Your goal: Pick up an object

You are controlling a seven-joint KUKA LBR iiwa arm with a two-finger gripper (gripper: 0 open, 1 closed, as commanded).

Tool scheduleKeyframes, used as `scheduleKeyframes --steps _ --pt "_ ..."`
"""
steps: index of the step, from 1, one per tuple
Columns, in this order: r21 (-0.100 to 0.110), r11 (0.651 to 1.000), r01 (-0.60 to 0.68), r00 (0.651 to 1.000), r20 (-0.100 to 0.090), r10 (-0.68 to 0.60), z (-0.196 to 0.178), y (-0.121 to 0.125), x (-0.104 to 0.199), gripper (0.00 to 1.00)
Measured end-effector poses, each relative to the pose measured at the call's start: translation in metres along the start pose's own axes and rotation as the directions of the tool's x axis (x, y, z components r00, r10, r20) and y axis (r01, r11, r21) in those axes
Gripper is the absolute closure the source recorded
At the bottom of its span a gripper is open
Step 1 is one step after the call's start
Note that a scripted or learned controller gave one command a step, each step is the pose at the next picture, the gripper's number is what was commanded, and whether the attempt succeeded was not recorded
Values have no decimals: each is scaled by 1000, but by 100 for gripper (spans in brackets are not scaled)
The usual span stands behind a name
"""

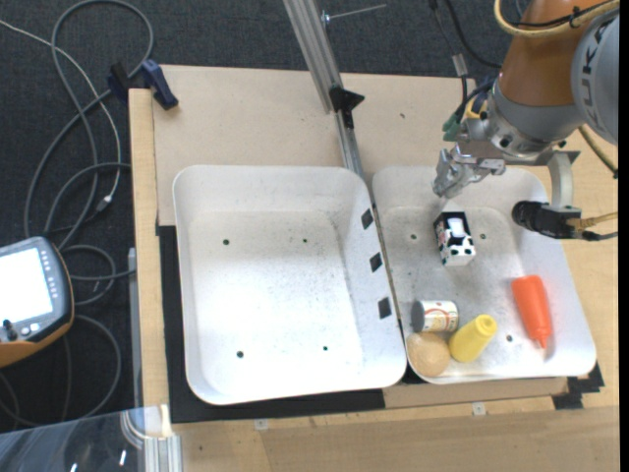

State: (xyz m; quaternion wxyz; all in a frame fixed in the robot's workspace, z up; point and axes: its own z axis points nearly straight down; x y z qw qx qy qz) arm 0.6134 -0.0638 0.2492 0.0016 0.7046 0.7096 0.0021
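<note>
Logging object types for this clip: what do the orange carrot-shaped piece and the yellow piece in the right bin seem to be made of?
The orange carrot-shaped piece looks like moulded plastic: uniform saturated colour, smooth surface, soft sheen. The yellow piece also looks like smooth plastic or perhaps rubber, evenly coloured with rounded edges; the view leaves hard or soft open.

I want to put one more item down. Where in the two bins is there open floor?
The left bin offers bare floor wall to wall. In the right bin, the patch between the dice box and carrot is free. Its near corner is crowded: can, yellow bottle, round brown item.
</note>
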Motion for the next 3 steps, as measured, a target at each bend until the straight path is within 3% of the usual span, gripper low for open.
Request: scheduleKeyframes --steps 1,3 --pt "1 1000 1 1000 -1 -1 4 16 63 100" --pt "2 1000 -1 1000 -1 1 25 44 160 100"
